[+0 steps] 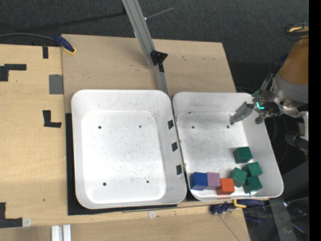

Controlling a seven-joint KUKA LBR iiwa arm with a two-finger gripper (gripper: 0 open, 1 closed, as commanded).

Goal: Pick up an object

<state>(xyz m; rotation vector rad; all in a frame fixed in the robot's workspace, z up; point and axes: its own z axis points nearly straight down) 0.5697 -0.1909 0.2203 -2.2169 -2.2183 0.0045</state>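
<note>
1. The gripper point(249, 112) hangs over the far right part of the right bin point(210, 134), near its right rim, and nothing sits between its fingers. One finger points down and left; I cannot tell whether the fingers are spread or closed.
2. The candidates lie clustered at the near end of that bin: a lone green block point(243, 154), more green blocks point(249, 176) by the near right corner, and a row of blue block point(199, 180), purple block point(213, 179) and orange block point(226, 186).
3. The lone green block looks the easiest target (it stands apart from its neighbours).
4. To do this well, centre above it, align the fingers with two free faces, then descend straight.
5. The left bin point(123, 144) plays no part.
</note>
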